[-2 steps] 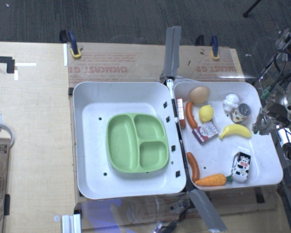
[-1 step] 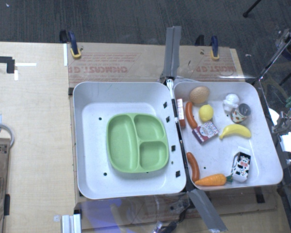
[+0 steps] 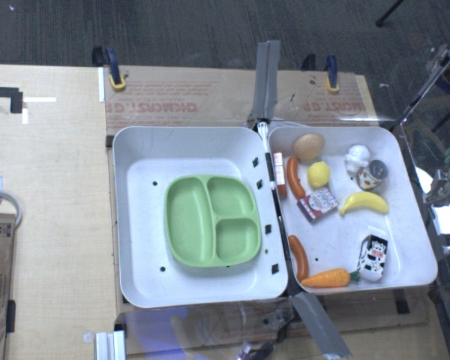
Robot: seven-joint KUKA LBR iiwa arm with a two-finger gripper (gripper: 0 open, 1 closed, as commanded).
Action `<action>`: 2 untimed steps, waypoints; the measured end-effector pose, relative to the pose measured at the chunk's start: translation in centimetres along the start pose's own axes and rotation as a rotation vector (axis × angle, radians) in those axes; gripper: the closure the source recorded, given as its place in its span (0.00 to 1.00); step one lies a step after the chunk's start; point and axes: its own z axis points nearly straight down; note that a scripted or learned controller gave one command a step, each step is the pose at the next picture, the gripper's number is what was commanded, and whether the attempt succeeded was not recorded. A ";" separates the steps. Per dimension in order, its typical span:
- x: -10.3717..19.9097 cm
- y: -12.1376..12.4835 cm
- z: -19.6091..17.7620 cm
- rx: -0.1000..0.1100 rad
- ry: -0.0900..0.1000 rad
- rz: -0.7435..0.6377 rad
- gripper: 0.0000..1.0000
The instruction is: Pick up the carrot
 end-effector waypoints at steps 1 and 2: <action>0.0 0.1 -0.8 0.002 -0.001 -0.001 1.00; 0.0 0.1 -1.6 0.005 -0.003 -0.003 1.00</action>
